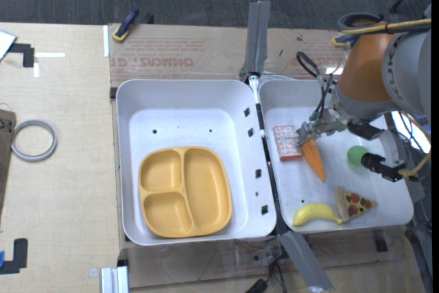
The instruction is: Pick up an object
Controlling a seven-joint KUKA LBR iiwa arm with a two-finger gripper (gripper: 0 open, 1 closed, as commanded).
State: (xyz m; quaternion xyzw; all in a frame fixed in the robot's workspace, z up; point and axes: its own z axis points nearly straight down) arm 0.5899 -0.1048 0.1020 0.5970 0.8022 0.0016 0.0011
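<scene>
banana [316, 215] and pizza slice [353, 203], one each, lie nearest in the right bin [288, 98]; beyond them one carrot [314, 158], one box [287, 143], one green ball [357, 156]. gripper [312, 130] at carrot's top, grip unclear. cardboard [185, 51] behind.

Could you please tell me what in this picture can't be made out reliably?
- Gripper: its finger state is too small and cluttered to read, camera view.
- Carrot: its top end meets the gripper; contact is unclear.
- Green object: partly behind a black arm fitting, so its identity is uncertain.
- Red-and-white box: its print is too small.
</scene>
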